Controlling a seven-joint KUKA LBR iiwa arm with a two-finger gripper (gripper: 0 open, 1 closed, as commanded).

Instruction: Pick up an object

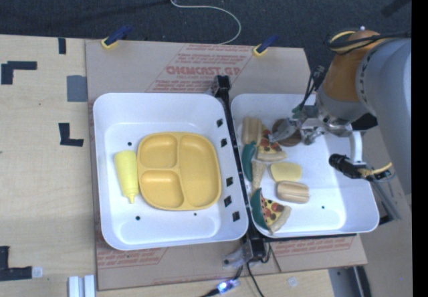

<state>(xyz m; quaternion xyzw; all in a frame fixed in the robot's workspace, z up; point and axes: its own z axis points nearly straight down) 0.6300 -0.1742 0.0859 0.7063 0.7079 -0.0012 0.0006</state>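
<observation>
Gripper: the gripper (286, 130) sits low in the right bin (348, 215), near its upper middle; whether it is open or closed cannot be told, as the tips blur into the toy food beneath.
Arm pose: the arm (374, 88) reaches in from the right, its grey body large at the right edge, the orange band (341, 75) just above the wrist, and the wrist bent down and to the left into the bin.
Nearest thing: a pizza slice (270, 149) lies right under and just left of the gripper tip; contact cannot be judged.
Bread roll: a tan bread roll (251, 131) lies just left of the gripper, near the wall between the bins.
Green piece: a green piece (248, 160) lies along that same wall, below the roll.
Yellow block: a pale yellow block (286, 171) lies below the gripper, near the bin's middle.
Bun: a brown bun (292, 191) sits just beneath the yellow block.
Second pizza slice: a second pizza slice (271, 212) rests in the bin's lower left corner.
Left bin: the left bin (160, 107) holds a yellow divided plate (179, 170) at its centre and a yellow squeeze bottle (127, 174) just to the plate's left.
Bench: both bins rest on cardboard (200, 68) on the bench.
</observation>
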